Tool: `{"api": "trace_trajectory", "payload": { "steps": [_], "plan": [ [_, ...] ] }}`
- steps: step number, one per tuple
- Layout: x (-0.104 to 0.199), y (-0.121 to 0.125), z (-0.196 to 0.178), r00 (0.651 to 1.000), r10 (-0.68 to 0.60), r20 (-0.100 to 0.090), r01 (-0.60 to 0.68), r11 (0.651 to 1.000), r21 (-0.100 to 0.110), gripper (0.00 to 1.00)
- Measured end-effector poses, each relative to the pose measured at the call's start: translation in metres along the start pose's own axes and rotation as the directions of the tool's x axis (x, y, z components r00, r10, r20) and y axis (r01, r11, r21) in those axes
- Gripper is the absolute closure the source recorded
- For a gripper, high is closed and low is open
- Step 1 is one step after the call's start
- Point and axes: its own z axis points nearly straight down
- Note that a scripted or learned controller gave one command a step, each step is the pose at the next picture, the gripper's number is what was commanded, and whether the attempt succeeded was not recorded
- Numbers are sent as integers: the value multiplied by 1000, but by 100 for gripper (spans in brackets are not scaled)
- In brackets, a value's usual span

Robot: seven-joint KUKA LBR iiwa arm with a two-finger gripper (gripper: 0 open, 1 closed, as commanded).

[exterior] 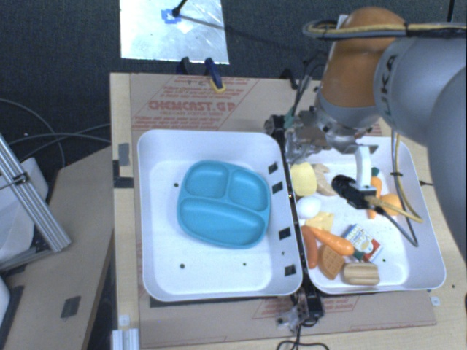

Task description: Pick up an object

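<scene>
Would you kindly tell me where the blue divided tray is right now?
The blue divided tray lies in the left white bin, near its centre, left of the bin holding the toy food.

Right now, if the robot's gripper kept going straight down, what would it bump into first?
Probably the pale yellow toy food near the right white bin's left wall, just below the gripper. Depth is hard to judge from this slanted view.

Bright, even overhead light, glare on the white bins (pixel 157 268), soft shadows, slightly blurred throughout.
</scene>
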Motion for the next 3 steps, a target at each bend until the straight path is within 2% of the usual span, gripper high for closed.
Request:
{"api": "trace_trajectory", "payload": {
  "steps": [1,2,3],
  "plan": [
    [8,8,18,1000,3,1,-3,1000,-1,100],
    [-3,10,5,1000,7,1,-7,1000,-1,100],
    [12,-2,14,1000,3,1,-3,1000,1,100]
  ]
}}
